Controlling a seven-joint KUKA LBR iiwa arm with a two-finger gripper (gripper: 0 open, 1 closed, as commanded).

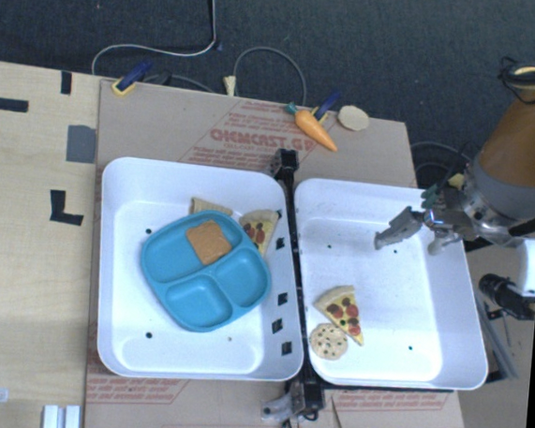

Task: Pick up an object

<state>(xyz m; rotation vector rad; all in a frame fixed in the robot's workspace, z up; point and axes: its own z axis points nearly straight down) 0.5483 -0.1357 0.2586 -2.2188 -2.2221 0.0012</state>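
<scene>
Resting on cardboard (256,141) over dark carpet (360,38), bins; end effector (415,228) spread, holding nothing.

I made out red print on the cardboard sheet (246,139) under the bins, behind the left bin: looked like "CHICKMAST…", upside-down-ish, partly cut off by the bin rim. More red print along the sheet's front edge, too small to read. No other legible txt.
</scene>
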